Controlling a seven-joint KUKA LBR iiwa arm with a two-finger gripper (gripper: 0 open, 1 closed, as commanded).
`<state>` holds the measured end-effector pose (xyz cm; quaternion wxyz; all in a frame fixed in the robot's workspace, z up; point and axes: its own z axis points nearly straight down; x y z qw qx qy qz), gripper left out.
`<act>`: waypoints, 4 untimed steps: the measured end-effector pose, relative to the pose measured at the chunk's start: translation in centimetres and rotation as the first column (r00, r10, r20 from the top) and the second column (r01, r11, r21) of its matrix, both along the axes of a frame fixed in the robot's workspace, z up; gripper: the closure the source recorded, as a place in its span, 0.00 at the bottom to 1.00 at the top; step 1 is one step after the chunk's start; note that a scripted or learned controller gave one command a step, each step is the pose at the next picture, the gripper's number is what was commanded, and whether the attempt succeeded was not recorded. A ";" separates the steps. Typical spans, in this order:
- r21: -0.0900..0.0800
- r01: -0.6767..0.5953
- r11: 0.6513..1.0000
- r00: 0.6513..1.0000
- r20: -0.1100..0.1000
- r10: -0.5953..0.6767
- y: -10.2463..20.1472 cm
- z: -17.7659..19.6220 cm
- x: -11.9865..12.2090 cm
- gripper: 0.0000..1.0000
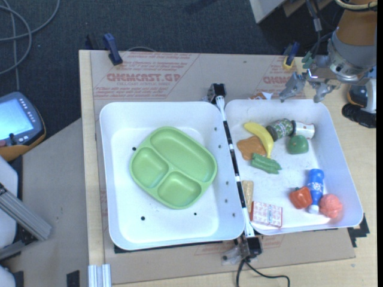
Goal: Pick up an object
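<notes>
Below the open hand — well apart — lies the banana.

A dark carpeted floor with loose cables surrounds the pale wooden bench.

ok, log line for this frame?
phase: pre-grasp | end effector: open, above right white bin far rim, holding nothing | left white bin: green divided plastic plate

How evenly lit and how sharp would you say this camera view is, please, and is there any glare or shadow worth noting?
In the camera view, light is soft and even: the white bins look bright but keep detail, the green tray casts barely any shadow, and the banana and blue bottle are fairly sharp; the gripper at the top right looks slightly soft, and the screen at the left edge glows pale.
</notes>
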<state>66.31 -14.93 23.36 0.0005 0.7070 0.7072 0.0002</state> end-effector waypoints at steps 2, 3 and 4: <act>0.001 0.000 1.000 1.000 -0.008 0.000 4.9 -15.1 -2.5 0.00; 0.002 0.000 1.000 1.000 -0.008 0.000 4.9 -14.0 -2.5 1.00; 0.004 -0.007 1.000 1.000 0.002 0.007 12.3 -4.3 -7.8 1.00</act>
